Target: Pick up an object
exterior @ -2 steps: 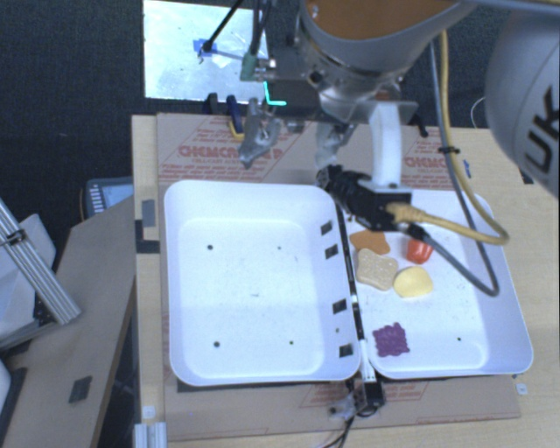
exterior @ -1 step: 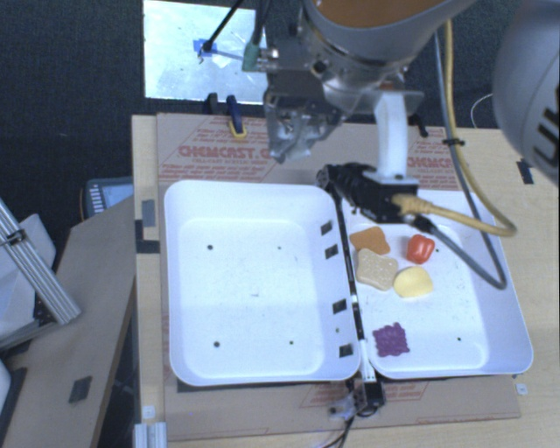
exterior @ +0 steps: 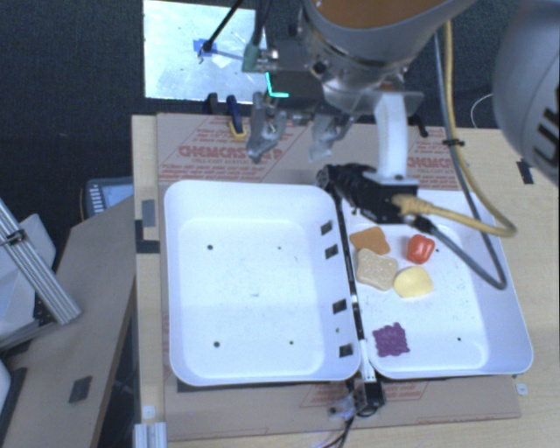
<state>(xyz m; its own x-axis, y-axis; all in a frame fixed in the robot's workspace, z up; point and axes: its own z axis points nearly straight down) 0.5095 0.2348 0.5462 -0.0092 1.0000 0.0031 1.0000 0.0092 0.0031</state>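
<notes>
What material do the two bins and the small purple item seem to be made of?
The bins look like thin moulded plastic: white, smooth, with rounded rims and a faint sheen. The purple item in the right bin looks like a soft toy grape bunch, maybe rubber or plastic: its surface is bumpy and matt. The picture is too coarse to be sure.

A grey arm (exterior: 525,96) with an orange band (exterior: 376,10) is seen; two metallic fingers (exterior: 262,131) and a yellow cable (exterior: 455,223) are carried.
</notes>
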